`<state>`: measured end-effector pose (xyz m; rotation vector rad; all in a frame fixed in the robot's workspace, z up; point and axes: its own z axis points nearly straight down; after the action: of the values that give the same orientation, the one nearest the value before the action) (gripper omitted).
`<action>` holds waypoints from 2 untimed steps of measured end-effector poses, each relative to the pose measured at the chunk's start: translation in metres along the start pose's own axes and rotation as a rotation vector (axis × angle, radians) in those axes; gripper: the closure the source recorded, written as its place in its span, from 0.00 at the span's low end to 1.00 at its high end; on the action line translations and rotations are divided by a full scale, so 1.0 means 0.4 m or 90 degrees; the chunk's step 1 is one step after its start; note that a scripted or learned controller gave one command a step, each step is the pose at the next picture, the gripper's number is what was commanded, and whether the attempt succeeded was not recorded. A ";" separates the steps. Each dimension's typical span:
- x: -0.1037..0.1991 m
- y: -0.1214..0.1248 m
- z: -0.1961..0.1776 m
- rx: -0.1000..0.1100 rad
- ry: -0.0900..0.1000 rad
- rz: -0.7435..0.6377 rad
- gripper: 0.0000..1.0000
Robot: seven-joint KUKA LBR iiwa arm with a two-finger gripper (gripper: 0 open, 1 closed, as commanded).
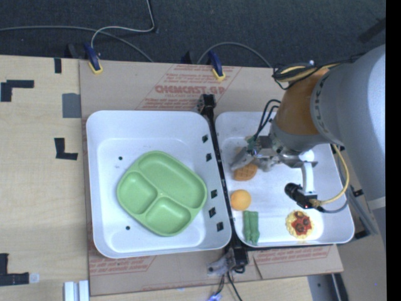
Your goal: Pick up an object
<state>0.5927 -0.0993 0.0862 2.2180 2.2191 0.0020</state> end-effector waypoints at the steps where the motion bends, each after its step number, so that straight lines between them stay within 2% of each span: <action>1: 0.007 0.018 0.001 0.002 0.000 0.000 0.00; 2: 0.008 0.019 -0.023 0.001 0.000 0.000 1.00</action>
<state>0.6002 -0.0962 0.0953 2.2177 2.2204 -0.0003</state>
